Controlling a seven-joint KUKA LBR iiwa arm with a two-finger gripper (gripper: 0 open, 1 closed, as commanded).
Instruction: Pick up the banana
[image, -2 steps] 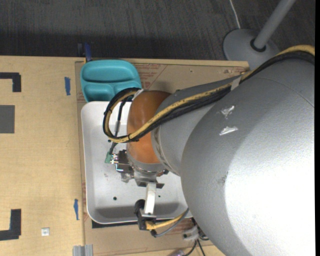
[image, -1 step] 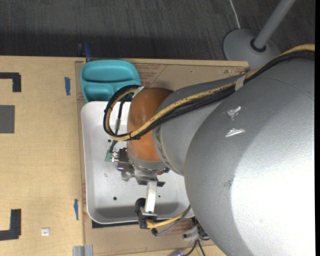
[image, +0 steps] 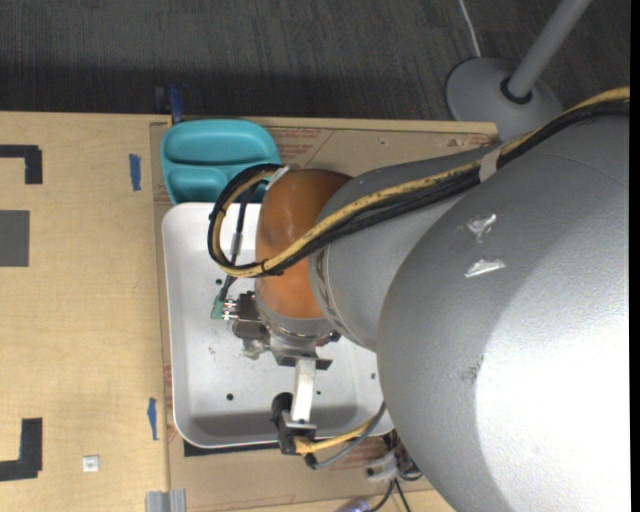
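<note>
Because the wrist hangs straight over it, the hand (image: 268, 335) is mostly tucked beneath its own mount, low over the middle of the white bin (image: 192, 300). I cannot tell whether it is wide, narrow or closed on anything. Just past it, toward twelve o'clock, is the orange band (image: 292, 250) of the wrist. From there the grey arm (image: 470, 320) swells out toward four o'clock and blocks much of what I might otherwise look at.

The bare floor of the bin runs from the hand out toward nine and seven o'clock, plain white with a few dark specks (image: 230, 397). At the bin's twelve o'clock end a teal tub (image: 215, 150) sits at the rim. Further out at nine o'clock, the tan surface (image: 80, 330) carries black marks and bits of blue tape (image: 135, 172).

Where the banana is I cannot say; my guess is that it lies under the wrist or somewhere beneath the arm. To me this looks like the reach or the descent for the grasp, with the lift not yet done. The next move calls for the hand to close squarely across the fruit's curved body, then rise straight up, clear of the bin wall. A grip near one tip would likely let it swing or slip.
</note>
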